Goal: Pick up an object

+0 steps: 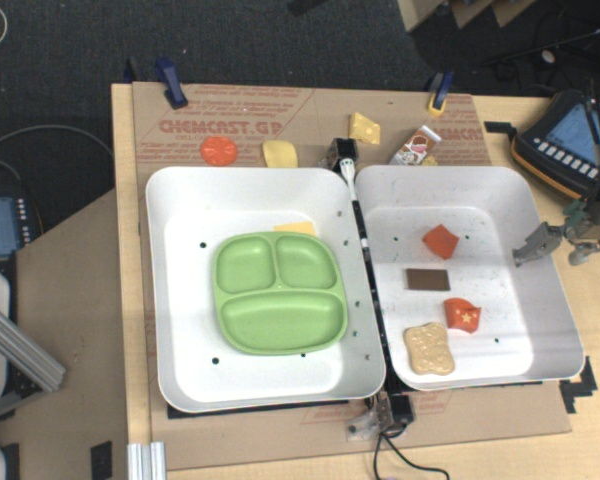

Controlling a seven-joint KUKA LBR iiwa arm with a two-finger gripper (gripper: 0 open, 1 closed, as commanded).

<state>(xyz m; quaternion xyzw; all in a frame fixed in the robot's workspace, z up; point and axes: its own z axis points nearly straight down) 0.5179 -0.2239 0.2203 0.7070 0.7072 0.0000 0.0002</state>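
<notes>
Grey metal of the gripper (536,245) pokes in over the right rim of the right bin (540,338), nothing between its fingers; whether they are spread or closed cannot be told at this size. Four small things lie in that bin, all to the gripper's left: a red block (440,241) on the far side and closest to it, a brown chocolate bar (428,280) at the middle with its long axis running left to right, a red strawberry (463,315) nearer, and a tan cracker (428,349) at the near edge. My guess is the red block is the easiest reach, a short move leftward. A green divided plate (278,293) sits in the left bin (180,238).
</notes>
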